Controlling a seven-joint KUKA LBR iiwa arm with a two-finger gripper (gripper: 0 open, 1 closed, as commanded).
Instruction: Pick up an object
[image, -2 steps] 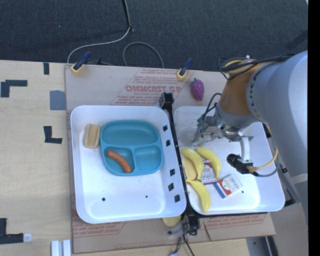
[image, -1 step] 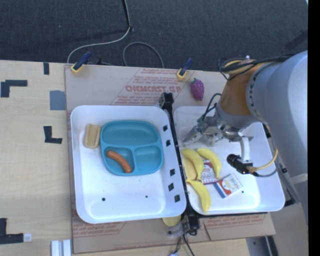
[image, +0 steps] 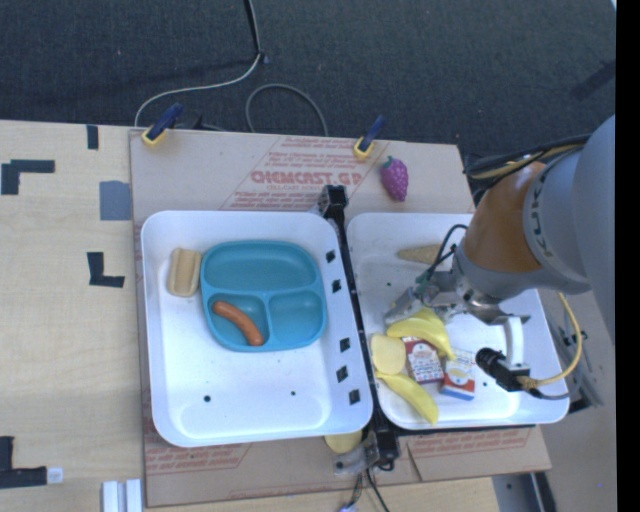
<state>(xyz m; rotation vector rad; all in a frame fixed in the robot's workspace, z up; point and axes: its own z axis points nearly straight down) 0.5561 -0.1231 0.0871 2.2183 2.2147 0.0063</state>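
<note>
A: Where's the gripper (image: 420, 297) rn?

B: Low in the right bin (image: 375, 235), far-left of the pile. Can't tell its open/closed state, too blurry.

A: Closest obj?

B: Banana (image: 425, 329), touching or just near-side of the tips, long axis running left-right. Red-white carton (image: 424, 360) sits nearer still, w/ a 2nd banana (image: 412, 394) beyond it.
</note>
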